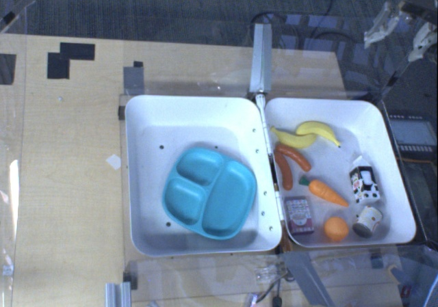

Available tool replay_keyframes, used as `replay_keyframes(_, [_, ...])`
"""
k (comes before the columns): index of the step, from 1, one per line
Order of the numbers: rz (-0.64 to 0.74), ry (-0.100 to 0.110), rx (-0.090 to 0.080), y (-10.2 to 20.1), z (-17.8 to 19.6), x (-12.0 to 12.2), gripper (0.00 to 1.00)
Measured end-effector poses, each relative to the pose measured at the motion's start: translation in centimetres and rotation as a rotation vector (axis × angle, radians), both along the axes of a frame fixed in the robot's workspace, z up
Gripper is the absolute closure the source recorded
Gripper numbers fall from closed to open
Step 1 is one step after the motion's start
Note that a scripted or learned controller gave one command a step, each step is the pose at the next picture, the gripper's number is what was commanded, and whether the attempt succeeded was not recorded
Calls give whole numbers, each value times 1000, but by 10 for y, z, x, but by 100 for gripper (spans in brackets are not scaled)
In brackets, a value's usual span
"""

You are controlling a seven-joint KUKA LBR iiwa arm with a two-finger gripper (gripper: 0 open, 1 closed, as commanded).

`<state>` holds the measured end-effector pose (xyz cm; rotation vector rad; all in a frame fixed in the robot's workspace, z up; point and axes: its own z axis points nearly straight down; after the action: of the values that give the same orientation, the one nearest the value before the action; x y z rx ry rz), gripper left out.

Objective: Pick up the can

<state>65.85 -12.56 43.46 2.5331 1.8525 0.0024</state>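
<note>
Wood-coloured bench [61,182] fills the left of my screen, bare but for a few black tape marks. Next comes the left bin [147,162], shallow white plastic with rounded corners, and in it a blue plate [209,193] with three moulded compartments, lying flat and a little skewed. I judge it is only clutter for this job.

Right bin [390,155] sits just beside the first, their rims nearly touching along the middle. Its load is toy food, smooth and glossy: two yellow bananas [308,135] curved near the back, two red sausages [287,162] lying beside the dividing rim, a small flat pink box [299,215] at the front, an orange carrot [326,192] tapered and lying slantwise, and a round orange [336,228] near the front wall. A black-and-white carton [363,184] stands further right.

The can [367,221] is what I want. It lies in the front right corner of the right bin, a short pale cylinder tipped so its dark open end faces me, just beside the orange and close under the carton. Those neighbours leave little room, so I judge a grasp must come in along the free side by the wall.

Far up at the top right, well apart from the bins, I see the hand [400,29], pale and blurred; I cannot tell whether it is apart or together. Nothing is in it.
</note>
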Motion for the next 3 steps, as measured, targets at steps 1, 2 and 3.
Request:
replay_keyframes(1, [0, 0, 0, 0, 0, 0, 0])
replay_keyframes(2, [0, 0, 0, 0, 0, 0, 0])
replay_keyframes(3, [0, 0, 0, 0, 0, 0, 0])
